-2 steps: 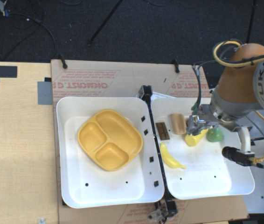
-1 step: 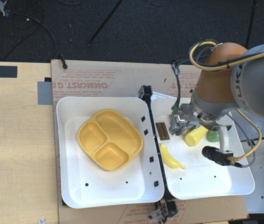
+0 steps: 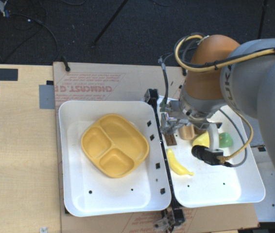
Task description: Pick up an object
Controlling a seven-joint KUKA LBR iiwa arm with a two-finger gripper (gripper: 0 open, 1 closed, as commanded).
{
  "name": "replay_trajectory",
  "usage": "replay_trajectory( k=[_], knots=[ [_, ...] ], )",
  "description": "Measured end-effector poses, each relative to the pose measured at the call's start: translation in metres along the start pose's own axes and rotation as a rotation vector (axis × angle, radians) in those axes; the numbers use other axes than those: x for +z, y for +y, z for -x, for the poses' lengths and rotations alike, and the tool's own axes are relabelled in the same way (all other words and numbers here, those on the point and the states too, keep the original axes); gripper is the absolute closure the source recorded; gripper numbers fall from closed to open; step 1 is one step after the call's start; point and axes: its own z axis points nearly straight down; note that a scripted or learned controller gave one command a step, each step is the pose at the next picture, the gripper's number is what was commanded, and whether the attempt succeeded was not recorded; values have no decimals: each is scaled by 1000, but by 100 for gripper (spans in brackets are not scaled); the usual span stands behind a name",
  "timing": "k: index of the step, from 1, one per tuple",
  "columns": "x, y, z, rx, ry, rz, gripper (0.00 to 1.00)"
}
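The tool (image 3: 172,125) hangs low over the left part of the right bin (image 3: 244,191), close against the wall it shares with the left bin (image 3: 69,130). That fits a descent on one of the loose objects heaped there, so the pick looks under way but not yet made. The wrist hides the tool's tip, and whether it is released or clenched I cannot tell.

Just beneath and slightly right of the tool stands a small brown block (image 3: 186,131), probably the target. A yellow banana (image 3: 177,165) lies a little nearer the camera than the tool. A green piece (image 3: 225,140) and another yellow piece (image 3: 201,139) sit further right, under the arm. Left of the tool, across the wall, a yellow divided tray (image 3: 114,144) rests flat in the left bin, well apart from the reach.
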Motion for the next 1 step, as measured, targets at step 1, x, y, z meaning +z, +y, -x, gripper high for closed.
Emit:
replay_trajectory(
  k=[1],
  knots=[
    [8,9,-48,0,-1,-1,100]
  ],
)
